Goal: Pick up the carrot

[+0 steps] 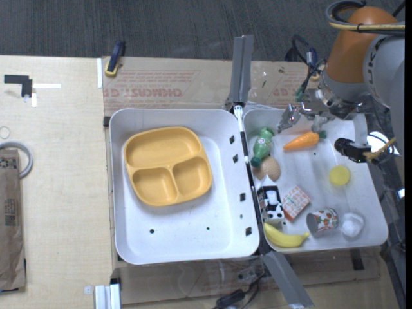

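Camera view shows the carrot point(301, 141) lying in the far part of the right bin point(367, 201), near the green toy point(262, 143). The gripper point(302, 111) hangs just above it, and I cannot tell how its jaws stand. The carrot looks not picked up yet, so the grab and lift are left.

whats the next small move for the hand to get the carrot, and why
Probably a short drop straight down onto the carrot. The hand sits just above it at the far end of the right bin, and the carrot lies flat on the bin floor, apart from the green toy to its left. Nothing shows between the fingers yet, so lowering comes before closing.
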You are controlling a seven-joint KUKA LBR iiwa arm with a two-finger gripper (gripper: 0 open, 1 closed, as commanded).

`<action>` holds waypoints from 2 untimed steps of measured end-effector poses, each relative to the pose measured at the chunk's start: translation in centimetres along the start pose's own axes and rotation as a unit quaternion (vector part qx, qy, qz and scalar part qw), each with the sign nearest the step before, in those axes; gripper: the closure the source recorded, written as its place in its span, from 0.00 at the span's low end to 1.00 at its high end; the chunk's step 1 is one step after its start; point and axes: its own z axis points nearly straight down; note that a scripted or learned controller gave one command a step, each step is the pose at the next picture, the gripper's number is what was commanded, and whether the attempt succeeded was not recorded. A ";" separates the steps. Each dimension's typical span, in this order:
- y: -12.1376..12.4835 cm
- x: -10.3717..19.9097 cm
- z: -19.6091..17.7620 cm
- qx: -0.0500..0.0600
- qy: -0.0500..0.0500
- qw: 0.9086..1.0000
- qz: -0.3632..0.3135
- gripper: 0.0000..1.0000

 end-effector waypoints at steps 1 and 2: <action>-1.2 -6.8 5.6 -0.003 0.000 1.000 -0.009 0.00; -0.1 -5.9 6.1 0.001 0.000 0.990 0.138 0.00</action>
